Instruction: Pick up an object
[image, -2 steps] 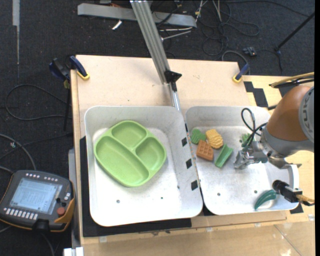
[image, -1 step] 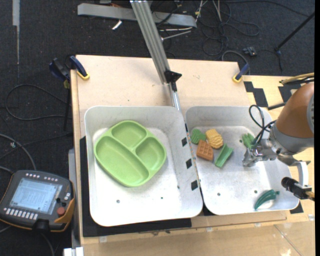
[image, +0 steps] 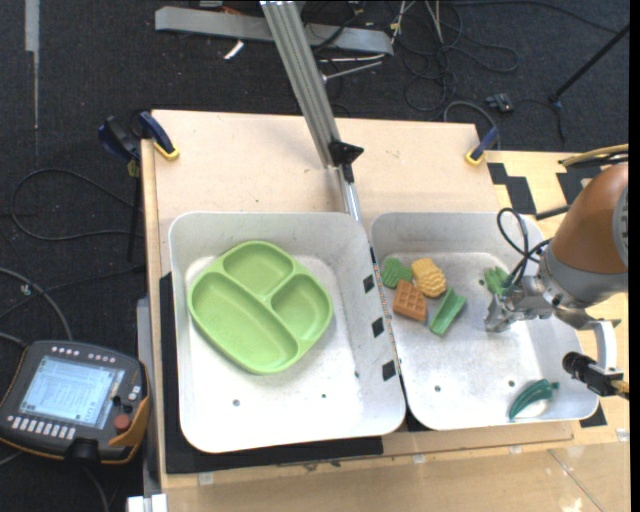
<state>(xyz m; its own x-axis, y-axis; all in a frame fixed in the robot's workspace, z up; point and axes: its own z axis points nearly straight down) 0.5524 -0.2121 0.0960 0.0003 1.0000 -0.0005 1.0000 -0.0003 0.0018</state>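
Grey pincer (image: 497, 318) low in right bin (image: 470, 405), beside green toy (image: 497, 279); grip indiscernible.

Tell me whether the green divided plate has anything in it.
Empty. The green divided plate lies flat in the left bin, and all its compartments show bare green.

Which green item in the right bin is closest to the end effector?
The small green piece just up-left of the end effector; the others lie farther off.

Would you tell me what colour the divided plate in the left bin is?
Light green, seen in the camera view: the divided plate.
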